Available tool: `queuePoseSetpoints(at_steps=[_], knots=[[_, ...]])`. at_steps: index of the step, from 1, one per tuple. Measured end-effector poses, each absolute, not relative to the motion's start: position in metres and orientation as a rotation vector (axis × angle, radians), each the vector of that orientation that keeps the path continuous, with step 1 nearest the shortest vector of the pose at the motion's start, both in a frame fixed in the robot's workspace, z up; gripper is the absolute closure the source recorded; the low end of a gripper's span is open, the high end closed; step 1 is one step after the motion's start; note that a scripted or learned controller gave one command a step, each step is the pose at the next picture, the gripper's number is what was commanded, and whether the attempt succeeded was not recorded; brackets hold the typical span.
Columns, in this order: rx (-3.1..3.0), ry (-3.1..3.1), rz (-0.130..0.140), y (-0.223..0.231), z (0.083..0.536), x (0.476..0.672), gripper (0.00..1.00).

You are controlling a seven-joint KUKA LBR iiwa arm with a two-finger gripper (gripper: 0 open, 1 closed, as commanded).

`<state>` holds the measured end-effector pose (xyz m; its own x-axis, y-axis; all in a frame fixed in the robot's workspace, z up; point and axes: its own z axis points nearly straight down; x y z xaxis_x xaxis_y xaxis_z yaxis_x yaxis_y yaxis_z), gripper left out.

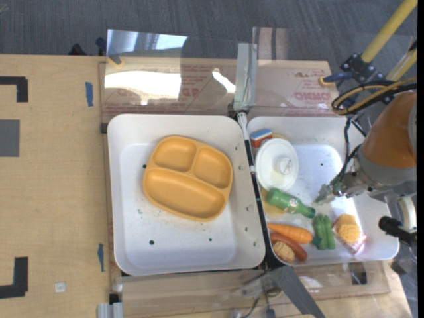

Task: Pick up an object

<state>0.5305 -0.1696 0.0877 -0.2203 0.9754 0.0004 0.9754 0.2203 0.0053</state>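
The gripper (329, 192) hangs low in the right bin (311, 152), finger state I cannot tell; drop straight onto the green bottle (289, 203), avoiding the carrot (290, 232)

The arm (391, 138) is cut off by the right edge, so its upper links go unseen, and it covers the right rim of the right bin (311, 128). The pincer (329, 194) is too small and blurred to tell how its tips stand. A red and blue item (260, 136) lies partly hidden behind the white bowl (278, 164). The surface (46, 177) runs off the left edge
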Motion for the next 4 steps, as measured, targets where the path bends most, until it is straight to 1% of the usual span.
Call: queuePoseSetpoints(at_steps=[1, 2, 3, 4], knots=[[1.959, 2.449, 0.007, -0.170, 0.087, 0.531, 0.00], [1.618, 2.683, 0.008, -0.101, 0.088, 0.518, 0.00], [1.524, 2.712, 0.017, -0.101, 0.091, 0.490, 0.00], [1.593, 2.704, 0.002, -0.120, 0.124, 0.517, 0.00]])
